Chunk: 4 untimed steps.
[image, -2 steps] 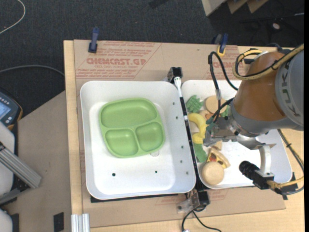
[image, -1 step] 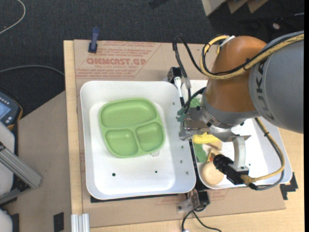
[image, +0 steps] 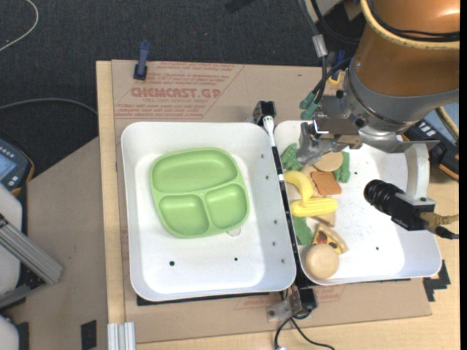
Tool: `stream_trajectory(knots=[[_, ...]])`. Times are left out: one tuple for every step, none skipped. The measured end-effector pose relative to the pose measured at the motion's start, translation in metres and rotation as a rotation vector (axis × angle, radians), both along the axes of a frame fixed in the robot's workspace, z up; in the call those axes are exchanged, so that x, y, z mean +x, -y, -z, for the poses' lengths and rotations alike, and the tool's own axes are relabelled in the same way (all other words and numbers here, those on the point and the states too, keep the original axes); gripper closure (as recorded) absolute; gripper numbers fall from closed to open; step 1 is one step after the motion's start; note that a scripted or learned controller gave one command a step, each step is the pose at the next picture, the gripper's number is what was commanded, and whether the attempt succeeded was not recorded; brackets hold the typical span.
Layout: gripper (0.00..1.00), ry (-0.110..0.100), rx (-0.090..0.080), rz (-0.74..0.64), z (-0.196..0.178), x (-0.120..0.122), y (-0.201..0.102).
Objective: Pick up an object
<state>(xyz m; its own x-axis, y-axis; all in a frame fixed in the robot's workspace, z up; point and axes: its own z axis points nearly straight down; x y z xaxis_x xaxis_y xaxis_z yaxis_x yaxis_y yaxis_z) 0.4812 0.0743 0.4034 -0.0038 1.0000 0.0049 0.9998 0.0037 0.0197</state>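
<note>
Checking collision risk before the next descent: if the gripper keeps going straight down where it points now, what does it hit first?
Most likely the tan round piece at the top of the toy-food pile, directly under the gripper; the orange block lies just beyond. Depth is unclear from this single slanted view.

Glossy white plastic bins (image: 139,217), smooth matt green plastic tray (image: 198,192), brown cardboard-like bench sheet (image: 182,90), possibly paper

Camera view — fixed above the table (image: 182,86), looking down aslant on both bins; arm (image: 408,49) enters from 3 o'clock.
</note>
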Motion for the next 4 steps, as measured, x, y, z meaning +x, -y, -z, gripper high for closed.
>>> stream_trajectory(knots=[[1.0,-0.022,-0.006,0.01,0.018,-0.002,0.058],[1.0,-0.028,-0.003,-0.009,0.072,-0.004,-0.067],[1.0,-0.029,-0.007,0.002,0.137,-0.003,-0.083],[1.0,-0.006,0.001,0.002,0.014,-0.001,-0.087]])
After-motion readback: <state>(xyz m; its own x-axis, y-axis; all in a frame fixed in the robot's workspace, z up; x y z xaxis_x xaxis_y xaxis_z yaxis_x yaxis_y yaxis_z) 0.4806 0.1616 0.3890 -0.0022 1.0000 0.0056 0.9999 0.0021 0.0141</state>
